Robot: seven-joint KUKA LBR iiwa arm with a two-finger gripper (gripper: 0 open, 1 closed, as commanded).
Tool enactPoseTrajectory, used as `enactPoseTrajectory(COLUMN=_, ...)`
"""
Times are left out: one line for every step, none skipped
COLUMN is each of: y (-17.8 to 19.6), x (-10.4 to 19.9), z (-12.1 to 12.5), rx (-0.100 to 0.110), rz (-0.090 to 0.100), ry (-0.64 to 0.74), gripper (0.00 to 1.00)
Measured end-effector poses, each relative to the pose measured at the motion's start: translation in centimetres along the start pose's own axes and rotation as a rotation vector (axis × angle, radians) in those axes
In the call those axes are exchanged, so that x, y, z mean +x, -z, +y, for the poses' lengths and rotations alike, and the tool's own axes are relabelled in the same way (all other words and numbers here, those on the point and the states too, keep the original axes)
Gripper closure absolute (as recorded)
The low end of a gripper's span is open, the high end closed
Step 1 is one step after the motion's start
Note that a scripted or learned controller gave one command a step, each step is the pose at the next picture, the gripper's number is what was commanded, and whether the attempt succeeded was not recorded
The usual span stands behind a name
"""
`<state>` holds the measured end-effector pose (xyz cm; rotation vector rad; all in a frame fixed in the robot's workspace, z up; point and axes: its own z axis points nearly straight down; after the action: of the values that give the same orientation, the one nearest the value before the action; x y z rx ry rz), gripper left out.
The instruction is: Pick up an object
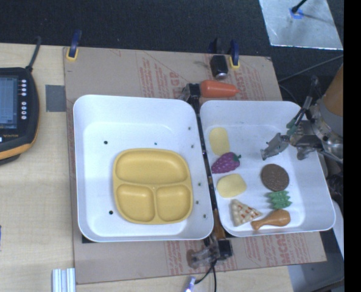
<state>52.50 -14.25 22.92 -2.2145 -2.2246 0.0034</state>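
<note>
The right bin holds several toy foods. There is a pale yellow piece, purple grapes, a yellow lump, a pizza slice, a drumstick, a green leafy piece and a brown round cookie. My gripper reaches in from the right over this bin, just above the cookie. Its fingers stand open with nothing between them.
A yellow divided plate lies in the left bin. An orange carrot rests on the cardboard behind the bins. A teach pendant sits at the far left of the bench.
</note>
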Motion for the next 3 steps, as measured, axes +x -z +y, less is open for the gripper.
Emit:
enactPoseTrajectory(y=-8.2, x=-3.9, z=-4.9, rx=0.0, rz=-0.001, ry=0.0, gripper=0.0)
enactPoseTrajectory(y=-13.6, x=-1.6, z=-0.3, rx=-0.006, rz=-0.002, ry=0.002, gripper=0.0)
enactPoseTrajectory(y=-7.1, x=-7.0, z=1.5, rx=-0.002, rz=-0.001, ry=-0.002, gripper=0.0)
